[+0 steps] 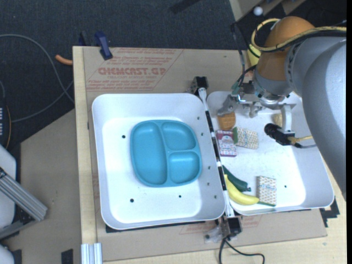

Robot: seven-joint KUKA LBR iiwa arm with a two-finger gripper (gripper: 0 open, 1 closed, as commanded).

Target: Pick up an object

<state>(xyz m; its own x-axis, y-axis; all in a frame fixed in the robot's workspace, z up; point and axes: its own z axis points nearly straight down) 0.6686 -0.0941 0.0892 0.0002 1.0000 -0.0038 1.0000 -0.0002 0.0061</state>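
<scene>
The right bin [308, 197] holds several small things. A brown block [226, 119] lies at its far left corner. Beside it are a red and white packet [225, 143] and a speckled pale packet [247, 138]. Near the front left corner, a yellow banana [242, 197] rests against a green vegetable [236, 179], with a second speckled packet [267, 188] to their right. My gripper [254, 108] hangs low over the far end of the right bin, just right of the brown block and above the speckled pale packet. The wrist hides what lies directly under it.
A blue divided plate [165, 152] lies in the middle of the left bin [110, 191]. The wall between the two bins [215, 153] runs just left of the packets. The arm's grey body [324, 92] covers the right bin's far right side.
</scene>
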